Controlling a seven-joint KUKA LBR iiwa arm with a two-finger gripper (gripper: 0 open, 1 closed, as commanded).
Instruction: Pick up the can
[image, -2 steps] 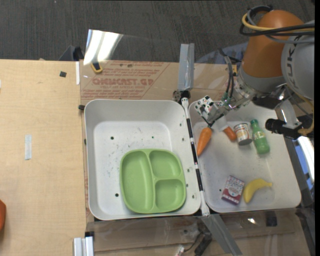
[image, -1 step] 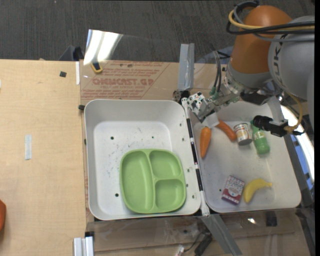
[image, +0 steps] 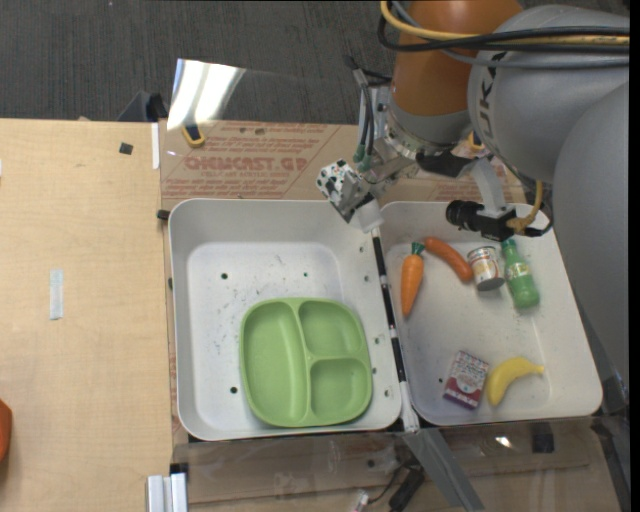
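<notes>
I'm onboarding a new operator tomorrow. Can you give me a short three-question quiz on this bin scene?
1. True or false: the can lies in the same bin as the green divided plate.
2. Multiple choice: which object is directly next to the can? A) banana B) green bottle C) small carton
3. Fill in: the gripper hangs over the ___ edge of the bins, near the divider between them.

Key
1. False. The can is in the right bin; the plate is in the left bin.
2. B. The bottle stands just to its right; a sausage lies on its left.
3. Far (top).
</notes>
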